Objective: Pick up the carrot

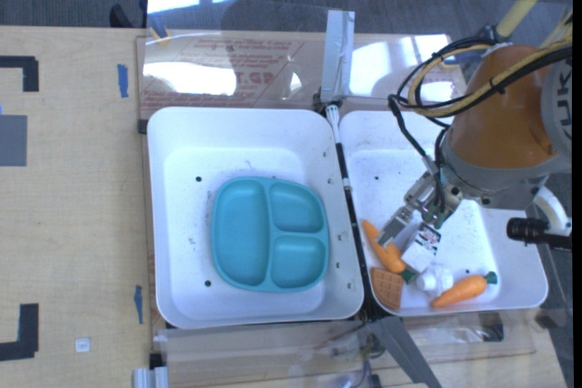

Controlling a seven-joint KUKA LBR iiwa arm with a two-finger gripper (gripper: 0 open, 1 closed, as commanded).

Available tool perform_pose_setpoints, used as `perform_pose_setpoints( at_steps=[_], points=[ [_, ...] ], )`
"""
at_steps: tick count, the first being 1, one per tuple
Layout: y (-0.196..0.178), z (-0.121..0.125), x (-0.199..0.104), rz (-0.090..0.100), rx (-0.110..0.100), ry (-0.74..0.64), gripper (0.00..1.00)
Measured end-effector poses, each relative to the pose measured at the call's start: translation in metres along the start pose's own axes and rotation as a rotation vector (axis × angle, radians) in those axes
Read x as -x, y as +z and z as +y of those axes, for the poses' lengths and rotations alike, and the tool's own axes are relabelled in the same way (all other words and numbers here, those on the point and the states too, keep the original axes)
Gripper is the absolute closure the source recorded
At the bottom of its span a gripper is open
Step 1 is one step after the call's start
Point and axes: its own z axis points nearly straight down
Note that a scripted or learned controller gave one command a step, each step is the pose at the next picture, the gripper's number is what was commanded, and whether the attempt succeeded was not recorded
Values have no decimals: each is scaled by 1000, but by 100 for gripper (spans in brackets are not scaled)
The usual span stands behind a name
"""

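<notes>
Probably light, stiff and smooth, toy-like, so apt to slip or roll under a pinch; best taken across the thick middle, away from the narrow tip. Orange, tapered, with a small green top at the right end. Carrot (459, 289) lying flat at the near right of the right bin (523, 232), just right of a white lump (426, 273). Gripper (405, 232) low to its left, above an orange piece (384, 250); impossible to tell whether apart or together.
</notes>
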Motion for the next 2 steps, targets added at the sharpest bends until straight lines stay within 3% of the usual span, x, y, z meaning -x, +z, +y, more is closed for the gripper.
perform_pose_setpoints(
  at_steps=[1, 2],
  points=[
    [74, -71, 23, -4, 1, -71, 0],
    [95, -43, 32, -11, 4, -697, 0]
  ],
)
